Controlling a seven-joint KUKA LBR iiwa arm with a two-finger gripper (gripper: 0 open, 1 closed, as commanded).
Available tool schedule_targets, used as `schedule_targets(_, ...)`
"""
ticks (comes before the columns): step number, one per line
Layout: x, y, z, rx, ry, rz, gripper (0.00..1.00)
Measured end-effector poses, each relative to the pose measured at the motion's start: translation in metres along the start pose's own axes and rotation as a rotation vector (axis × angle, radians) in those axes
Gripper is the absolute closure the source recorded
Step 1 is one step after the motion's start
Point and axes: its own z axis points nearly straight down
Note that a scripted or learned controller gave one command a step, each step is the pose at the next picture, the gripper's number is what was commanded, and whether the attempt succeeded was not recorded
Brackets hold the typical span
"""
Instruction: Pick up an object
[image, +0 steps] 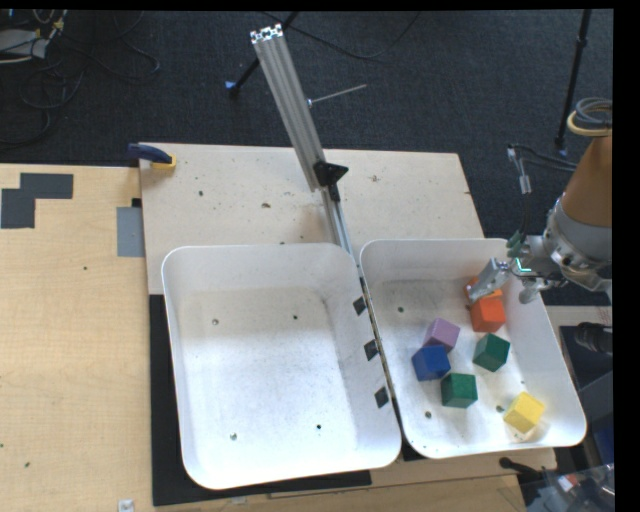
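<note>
The gripper (492, 284) hangs low in the right bin (420, 262), right at the orange block (488, 313), seemingly lined up to grab it; whether it is open or closed, I cannot tell.

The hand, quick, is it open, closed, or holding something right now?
Hand: cannot be told whether open or closed. It sits low in the right bin, right at the orange block; no block is seen between its parts.
</note>
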Motion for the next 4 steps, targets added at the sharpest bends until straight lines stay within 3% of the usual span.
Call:
schedule_targets(1, 0.0, 0.001, -0.002, -0.004, -0.001, -0.001, 0.0)
schedule_targets(2, -0.005, 0.008, 0.053, 0.0, -0.001, 0.001, 0.0)
schedule_targets(3, -0.005, 0.014, 0.09, -0.013, -0.009, -0.001, 0.0)
schedule_targets(4, -0.005, 0.019, 0.089, -0.028, -0.009, 0.001, 0.0)
